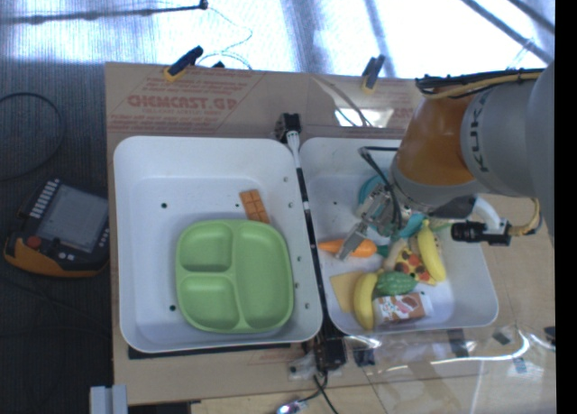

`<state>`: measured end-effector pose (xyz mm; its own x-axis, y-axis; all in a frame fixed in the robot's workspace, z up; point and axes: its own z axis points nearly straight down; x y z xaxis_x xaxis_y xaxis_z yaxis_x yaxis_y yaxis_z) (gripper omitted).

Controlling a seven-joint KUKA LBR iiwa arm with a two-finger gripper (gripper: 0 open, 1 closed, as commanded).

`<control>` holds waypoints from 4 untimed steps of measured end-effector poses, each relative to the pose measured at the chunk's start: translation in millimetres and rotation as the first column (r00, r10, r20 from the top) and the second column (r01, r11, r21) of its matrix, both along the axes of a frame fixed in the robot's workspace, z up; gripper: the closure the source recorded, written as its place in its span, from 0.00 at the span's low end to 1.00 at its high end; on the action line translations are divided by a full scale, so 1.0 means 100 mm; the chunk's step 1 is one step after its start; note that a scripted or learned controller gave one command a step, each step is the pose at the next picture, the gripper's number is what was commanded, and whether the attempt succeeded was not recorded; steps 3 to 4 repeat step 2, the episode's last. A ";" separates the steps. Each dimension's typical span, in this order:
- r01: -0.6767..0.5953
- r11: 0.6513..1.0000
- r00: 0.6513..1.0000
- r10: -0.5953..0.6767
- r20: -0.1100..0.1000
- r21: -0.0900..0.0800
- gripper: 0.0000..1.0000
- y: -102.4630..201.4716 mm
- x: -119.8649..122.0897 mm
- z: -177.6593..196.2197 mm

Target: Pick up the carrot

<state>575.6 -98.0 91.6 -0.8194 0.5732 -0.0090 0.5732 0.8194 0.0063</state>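
Fingers [353, 243] spread, tips straddling carrot [347, 246] in right bin [482, 299], bananas [397, 281] at 4 o'clock.

Two white bins [135, 187], one green tray [236, 275], two bananas [363, 299], one carrot [347, 246]

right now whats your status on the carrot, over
Gripper low in right bin, right at carrot. Carrot on bin floor near left wall, grasp not confirmed. Bananas and toy food crowd close on the right.

Green divided plate [236, 276] and orange block [255, 207] in left bin [144, 169]
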 end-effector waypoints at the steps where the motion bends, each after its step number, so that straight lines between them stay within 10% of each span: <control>1: -0.001 1.000 1.000 0.001 0.010 -0.002 1.00 0.00 0.03 0.12; 2: 0.152 0.988 0.988 -0.152 -0.004 0.000 1.00 0.50 -0.30 0.95; 4: 0.152 0.988 0.988 -0.152 -0.004 0.000 1.00 0.50 -0.30 0.95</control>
